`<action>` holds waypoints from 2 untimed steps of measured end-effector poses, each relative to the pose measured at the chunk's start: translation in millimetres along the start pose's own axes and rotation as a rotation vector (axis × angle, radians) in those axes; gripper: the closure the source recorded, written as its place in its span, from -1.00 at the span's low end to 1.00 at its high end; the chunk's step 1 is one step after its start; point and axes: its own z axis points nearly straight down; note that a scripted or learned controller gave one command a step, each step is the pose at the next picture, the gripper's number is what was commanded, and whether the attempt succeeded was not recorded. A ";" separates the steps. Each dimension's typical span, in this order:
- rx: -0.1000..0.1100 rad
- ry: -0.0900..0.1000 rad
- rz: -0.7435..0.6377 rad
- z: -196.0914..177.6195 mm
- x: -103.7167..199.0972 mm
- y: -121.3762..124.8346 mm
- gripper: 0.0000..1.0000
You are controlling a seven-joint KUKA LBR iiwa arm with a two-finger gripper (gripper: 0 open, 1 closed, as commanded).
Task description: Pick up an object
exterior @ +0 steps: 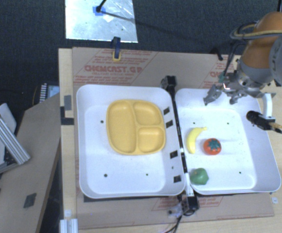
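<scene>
We see the tool point(224, 95) above the far edge of the right bin point(262, 176), with its two fingers spread apart and nothing between them. In this bin lie three toy foods: a banana point(194, 139) near the middle divider, a tomato point(212, 146) just beside it, and a green fruit point(199, 176), maybe an apple, in the near corner by the divider. We judge all three are light, stiff plastic with a smooth skin, so they can slip or roll. The banana looks the easiest to take, across its narrow middle. The tomato is round and needs a grip through its centre. The green fruit sits close to the bin wall, which may hinder one finger. The left bin point(90, 174) carries a yellow divided plate point(135, 126), well apart from the tool.
</scene>
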 end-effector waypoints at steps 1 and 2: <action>0.001 0.001 -0.004 60.2 3.3 6.0 -1.00; -0.002 0.000 -0.005 82.0 3.9 6.5 -1.00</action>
